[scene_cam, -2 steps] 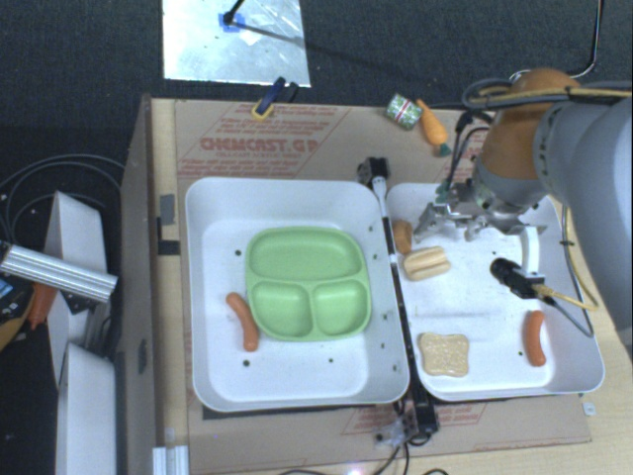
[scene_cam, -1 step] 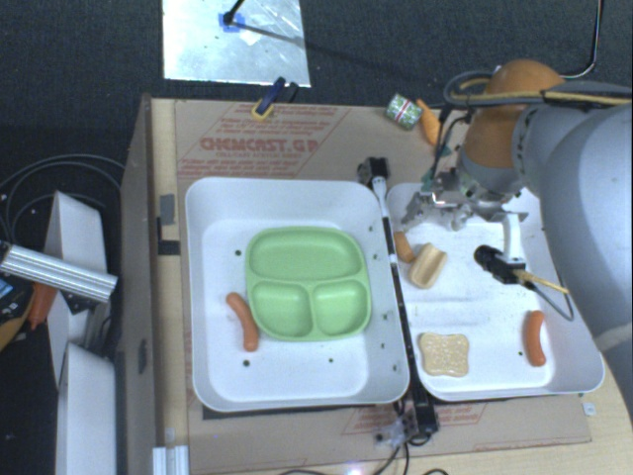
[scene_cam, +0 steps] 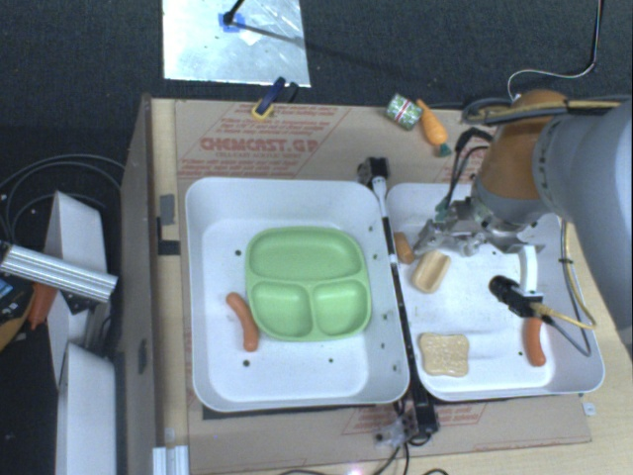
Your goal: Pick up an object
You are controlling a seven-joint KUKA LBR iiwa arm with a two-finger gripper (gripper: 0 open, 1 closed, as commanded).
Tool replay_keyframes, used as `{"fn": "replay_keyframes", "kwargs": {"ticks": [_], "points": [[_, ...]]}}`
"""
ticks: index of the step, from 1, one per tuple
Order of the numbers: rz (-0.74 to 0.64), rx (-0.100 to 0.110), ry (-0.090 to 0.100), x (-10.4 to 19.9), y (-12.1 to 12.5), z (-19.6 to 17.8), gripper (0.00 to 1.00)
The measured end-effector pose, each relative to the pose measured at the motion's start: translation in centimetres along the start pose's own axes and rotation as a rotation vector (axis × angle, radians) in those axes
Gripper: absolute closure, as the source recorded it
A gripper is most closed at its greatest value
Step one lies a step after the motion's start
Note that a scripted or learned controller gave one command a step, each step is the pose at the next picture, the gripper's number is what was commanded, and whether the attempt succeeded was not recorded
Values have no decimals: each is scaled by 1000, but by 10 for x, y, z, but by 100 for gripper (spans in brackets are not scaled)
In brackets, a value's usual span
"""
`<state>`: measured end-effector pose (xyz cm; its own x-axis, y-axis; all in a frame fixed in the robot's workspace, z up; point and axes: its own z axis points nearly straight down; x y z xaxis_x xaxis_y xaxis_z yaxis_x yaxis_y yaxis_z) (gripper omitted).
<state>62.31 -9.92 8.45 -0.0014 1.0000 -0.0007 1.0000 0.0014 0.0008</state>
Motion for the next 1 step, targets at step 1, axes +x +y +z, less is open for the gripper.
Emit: {"fn": "replay_keyframes", "kwargs": {"ticks": [1], "points": [[-3,-3,0,5,46,-1,0]]}}
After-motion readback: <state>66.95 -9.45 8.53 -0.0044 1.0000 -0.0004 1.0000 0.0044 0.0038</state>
